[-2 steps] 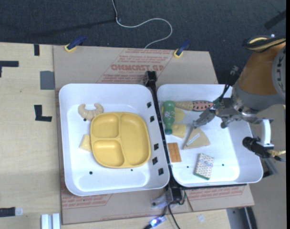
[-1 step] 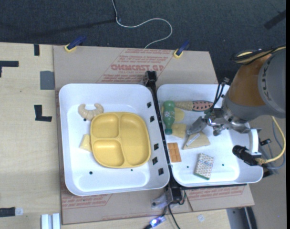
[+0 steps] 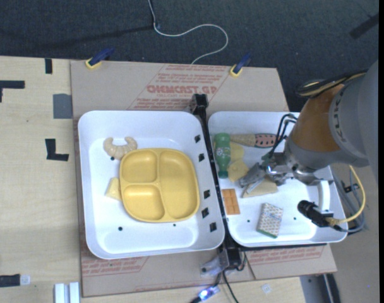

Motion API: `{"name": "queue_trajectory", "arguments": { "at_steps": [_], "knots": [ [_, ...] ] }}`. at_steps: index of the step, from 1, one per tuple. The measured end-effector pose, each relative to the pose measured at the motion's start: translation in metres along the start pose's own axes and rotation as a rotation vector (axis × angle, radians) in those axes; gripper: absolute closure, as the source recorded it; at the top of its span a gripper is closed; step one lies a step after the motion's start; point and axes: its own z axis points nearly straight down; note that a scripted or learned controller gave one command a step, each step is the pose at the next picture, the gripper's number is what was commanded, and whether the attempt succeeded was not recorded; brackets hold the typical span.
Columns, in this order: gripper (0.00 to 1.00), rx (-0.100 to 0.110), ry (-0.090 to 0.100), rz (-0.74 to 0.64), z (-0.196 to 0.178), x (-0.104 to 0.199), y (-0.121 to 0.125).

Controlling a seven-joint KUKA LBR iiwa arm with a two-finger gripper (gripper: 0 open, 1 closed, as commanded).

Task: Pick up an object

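**Arm closes in on wedge in right bin**

Camera view: the gripper (image 3: 254, 183), fingers apart, hovers at a pale yellow wedge (image 3: 266, 189) in the right bin (image 3: 306, 233). Judged mid-approach; next comes lowering, then closing squarely around it.

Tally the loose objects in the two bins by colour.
Yellow: 3, divided plate, wedge under it, wedge by the gripper
Tan: 2, curved piece, cone
Green: 1, bottle
Orange: 1, block
Speckled: 1, sponge
Total: 8
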Motion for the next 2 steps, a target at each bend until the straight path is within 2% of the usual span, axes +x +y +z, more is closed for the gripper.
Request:
{"name": "queue_trajectory", "arguments": {
  "at_steps": [1, 2],
  "knots": [
    [1.00, -0.001, 0.000, 0.000, -0.012, 0.000, 0.000],
    [1.00, -0.003, 0.001, 0.000, -0.057, 0.006, -0.004]
  ]
}}
